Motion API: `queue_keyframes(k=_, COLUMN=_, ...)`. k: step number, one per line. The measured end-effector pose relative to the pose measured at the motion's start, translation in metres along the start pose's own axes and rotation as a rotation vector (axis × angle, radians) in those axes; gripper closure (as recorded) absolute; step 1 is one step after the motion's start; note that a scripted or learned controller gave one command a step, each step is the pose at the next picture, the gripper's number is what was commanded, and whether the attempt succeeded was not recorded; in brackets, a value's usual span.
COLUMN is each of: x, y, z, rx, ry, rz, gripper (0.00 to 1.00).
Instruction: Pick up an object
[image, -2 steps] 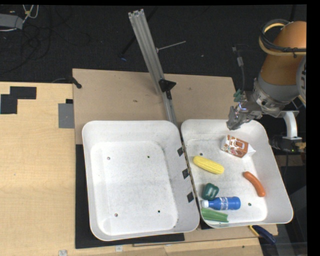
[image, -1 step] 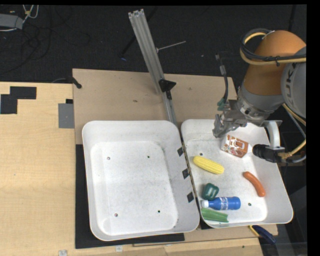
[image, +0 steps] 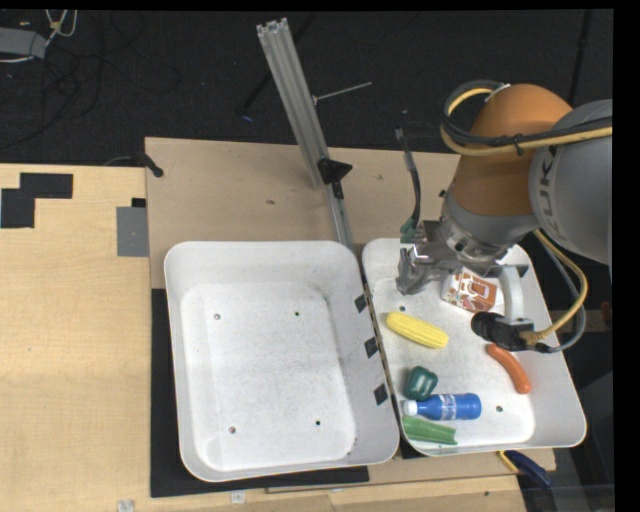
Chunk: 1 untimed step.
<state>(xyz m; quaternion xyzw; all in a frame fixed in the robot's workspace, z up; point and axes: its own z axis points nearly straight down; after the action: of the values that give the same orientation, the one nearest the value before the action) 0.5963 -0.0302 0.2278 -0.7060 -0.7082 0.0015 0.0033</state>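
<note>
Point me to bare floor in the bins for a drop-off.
Left bin: its whole floor is bare. Right bin is crowded: corn cob, green piece, blue bottle, orange carrot, with the gripper over its top. Small bare patch between bottle and carrot.

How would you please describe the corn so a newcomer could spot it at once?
Look in the right bin, the one the arm reaches over. Near its middle, by the divider, lies the corn, a short yellow cob. Nothing else there is yellow: the bottle below is blue, the carrot orange.
</note>
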Motion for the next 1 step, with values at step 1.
queue_keyframes(k=1, x=0.0469, y=-0.0276, z=-0.0005, rx=0.000, ry=0.000, rz=-0.001, gripper=1.00)
